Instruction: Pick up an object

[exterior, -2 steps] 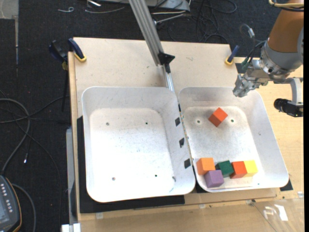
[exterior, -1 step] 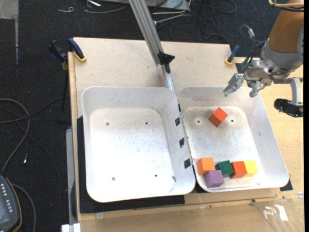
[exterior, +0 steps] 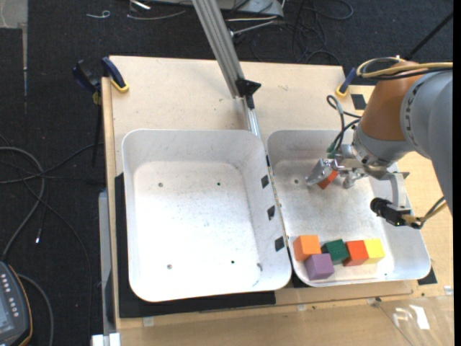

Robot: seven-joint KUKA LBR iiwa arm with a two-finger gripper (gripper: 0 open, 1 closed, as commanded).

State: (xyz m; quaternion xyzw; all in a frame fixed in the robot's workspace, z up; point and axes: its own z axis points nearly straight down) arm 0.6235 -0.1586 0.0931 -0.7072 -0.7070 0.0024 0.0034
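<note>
My gripper [exterior: 331, 176] hangs over the upper middle of the right bin [exterior: 403, 225], reaching in from the right. A small red block [exterior: 325, 181] shows between its silver fingers [exterior: 316, 173], and the gripper is shut on it. Along the bin's front edge lies a cluster of cubes: orange [exterior: 308, 245], green [exterior: 335, 250], red-orange [exterior: 356, 251], yellow [exterior: 374, 249] and purple [exterior: 319, 265]. The purple cube sits in front of the orange and green ones.
The left bin [exterior: 144, 215] stands beside the right one, sharing a raised middle rim. A slanted metal pole [exterior: 220, 38] runs from the top down to the bins' junction. Cables hang off the wrist toward the right bin's right wall.
</note>
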